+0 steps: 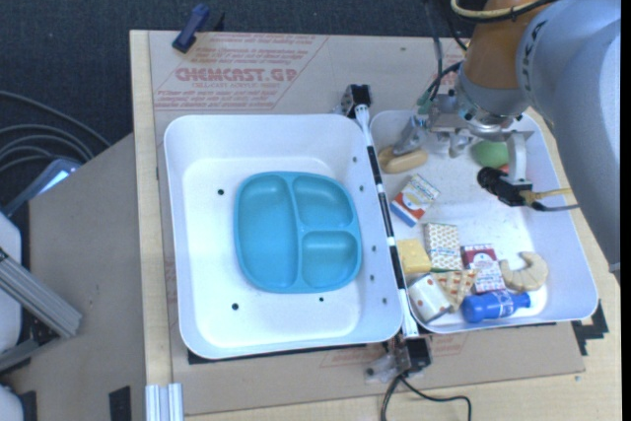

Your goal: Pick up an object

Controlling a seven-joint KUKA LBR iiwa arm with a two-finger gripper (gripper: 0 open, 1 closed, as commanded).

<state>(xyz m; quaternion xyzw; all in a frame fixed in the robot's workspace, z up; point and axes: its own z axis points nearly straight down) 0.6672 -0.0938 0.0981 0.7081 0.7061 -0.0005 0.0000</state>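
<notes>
Looking down: we see two white bins side by side.
Left bin (197,212): a blue plate (296,232) with three parts lies in the middle.
Right bin (562,251): small toys lie piled at the lower right, a blue bottle (498,307) lowest.
Gripper (455,135): upper right, low over the right bin's top end, next to a tan toy (404,159).
Fingers: we cannot tell if they are apart or together.
</notes>
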